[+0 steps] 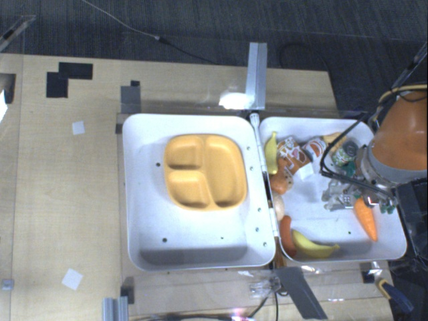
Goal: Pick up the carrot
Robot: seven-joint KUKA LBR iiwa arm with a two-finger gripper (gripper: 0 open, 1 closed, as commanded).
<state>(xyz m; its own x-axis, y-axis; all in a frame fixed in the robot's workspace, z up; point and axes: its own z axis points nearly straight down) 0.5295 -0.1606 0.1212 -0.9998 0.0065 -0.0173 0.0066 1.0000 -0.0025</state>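
The carrot [366,221] is a short orange piece, broad at its upper end and tapering to a blunt tip that points down and slightly right. It lies on the white floor of the right bin [394,246], near the right wall, its top partly hidden beneath the tool [342,198].

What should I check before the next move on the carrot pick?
1. Carrot in view: ok, it lies in the right bin, near its right wall.
2. Pincer near the target: ok, it sits just left of the carrot's top end.
3. Carrot between the fingers: not ok, the carrot lies beside the pincer, not in it.
4. Finger opening: cannot tell, cables and metal parts clutter that spot.
5. Neighbours clear: ok, the banana lies apart, to the carrot's lower left.
6. Room on the far side: cannot tell, the arm covers the bin wall there.
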